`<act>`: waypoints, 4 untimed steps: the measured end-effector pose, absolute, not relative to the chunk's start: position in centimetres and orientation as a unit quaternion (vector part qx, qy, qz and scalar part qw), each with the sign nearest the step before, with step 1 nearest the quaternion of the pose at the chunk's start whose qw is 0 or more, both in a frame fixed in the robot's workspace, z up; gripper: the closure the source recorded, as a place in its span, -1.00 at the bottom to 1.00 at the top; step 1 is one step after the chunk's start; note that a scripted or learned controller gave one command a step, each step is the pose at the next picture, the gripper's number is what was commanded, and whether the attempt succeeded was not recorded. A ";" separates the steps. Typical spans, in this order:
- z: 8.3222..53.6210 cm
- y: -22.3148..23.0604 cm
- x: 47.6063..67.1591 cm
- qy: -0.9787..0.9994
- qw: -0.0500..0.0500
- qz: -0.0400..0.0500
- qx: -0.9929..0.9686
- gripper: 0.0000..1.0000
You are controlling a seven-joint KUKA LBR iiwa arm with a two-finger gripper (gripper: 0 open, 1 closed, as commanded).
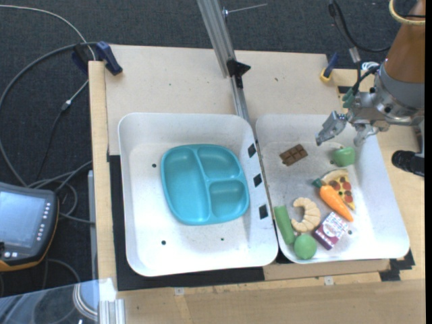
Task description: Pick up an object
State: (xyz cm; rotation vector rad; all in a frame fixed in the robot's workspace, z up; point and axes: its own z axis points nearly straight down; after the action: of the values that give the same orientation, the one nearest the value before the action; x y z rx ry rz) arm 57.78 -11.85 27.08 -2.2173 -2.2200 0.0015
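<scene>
My gripper (347, 132) hangs over the back right part of the right bin (395, 211), its fingers spread open with nothing between them. Just below it lies a small green fruit (343, 156). A brown chocolate piece (293, 155) lies to its left. Farther forward sit an orange carrot (335, 202) on a pizza slice (339, 180), a tan croissant (308, 212), a purple box (331, 230), a green cucumber (283, 223) and a green ball (305, 247).
A teal divided plate (203, 183) lies in the left bin (138, 201). A metal pole (216, 25) slants down to the divider between the bins. Cables and a pendant (23, 225) lie off the bench at left.
</scene>
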 end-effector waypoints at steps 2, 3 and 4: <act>20.9 -12.3 57.5 -0.707 0.004 0.002 -0.707 -1.00; 16.6 -11.8 57.4 -0.707 0.004 0.002 -0.707 -1.00; 10.3 -11.3 56.9 -0.707 0.004 0.002 -0.707 -1.00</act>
State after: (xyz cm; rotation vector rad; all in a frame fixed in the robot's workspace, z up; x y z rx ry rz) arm 56.95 -11.34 10.31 -2.2148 -2.2155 0.0067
